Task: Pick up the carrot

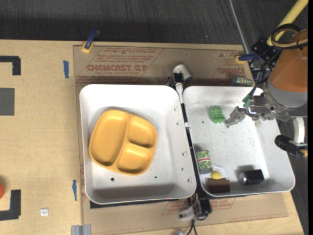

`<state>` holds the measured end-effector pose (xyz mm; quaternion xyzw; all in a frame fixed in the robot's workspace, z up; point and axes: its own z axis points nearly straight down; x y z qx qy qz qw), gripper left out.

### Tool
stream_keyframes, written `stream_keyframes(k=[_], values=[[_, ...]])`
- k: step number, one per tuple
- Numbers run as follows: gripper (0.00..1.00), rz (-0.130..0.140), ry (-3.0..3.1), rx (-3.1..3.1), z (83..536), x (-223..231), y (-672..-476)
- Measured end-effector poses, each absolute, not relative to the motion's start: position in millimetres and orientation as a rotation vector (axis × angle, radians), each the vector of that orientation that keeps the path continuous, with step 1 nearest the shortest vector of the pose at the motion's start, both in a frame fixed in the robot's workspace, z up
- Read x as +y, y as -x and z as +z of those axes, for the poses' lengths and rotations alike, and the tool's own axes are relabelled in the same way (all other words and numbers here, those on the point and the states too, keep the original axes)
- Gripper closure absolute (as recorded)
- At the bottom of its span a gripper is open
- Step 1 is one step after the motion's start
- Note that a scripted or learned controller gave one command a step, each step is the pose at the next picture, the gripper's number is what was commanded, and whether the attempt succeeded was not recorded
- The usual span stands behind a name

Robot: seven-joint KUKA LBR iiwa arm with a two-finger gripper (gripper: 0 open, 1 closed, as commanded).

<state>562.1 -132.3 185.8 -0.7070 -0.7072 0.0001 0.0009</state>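
Observation:
My gripper (235, 116) hangs over the upper middle of the right bin (274, 151), below the grey wrist with its orange band (291, 67). Just left of it a small green ridged item (216, 113) lies on the bin floor, a short gap from the gripper. Along the right bin's near-left side sit a green-labelled can (203, 158), a small yellow piece (215, 175) and a brown block (218, 185). A black block (253, 176) rests near the front wall.
The left bin (93, 180) holds a yellow divided plate (122, 141). A black clip and cable (182, 77) run along the seam between the bins. A red-orange object (1, 191) peeks in at the bench's far left edge.

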Motion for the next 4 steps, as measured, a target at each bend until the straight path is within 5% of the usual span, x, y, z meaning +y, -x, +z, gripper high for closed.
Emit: stream_keyframes(k=[1, 2, 3, 4], values=[[0.00, 0.002, 2.304, -2.131, 184.6, -38.7, -553.8], [0.00, 0.004, 2.510, -1.883, 184.3, 20.3, -506.4], [0.00, 0.005, 2.653, -1.675, 184.3, 79.0, -478.9], [0.00, 0.008, 2.679, -1.639, 125.8, 122.4, -532.0]])
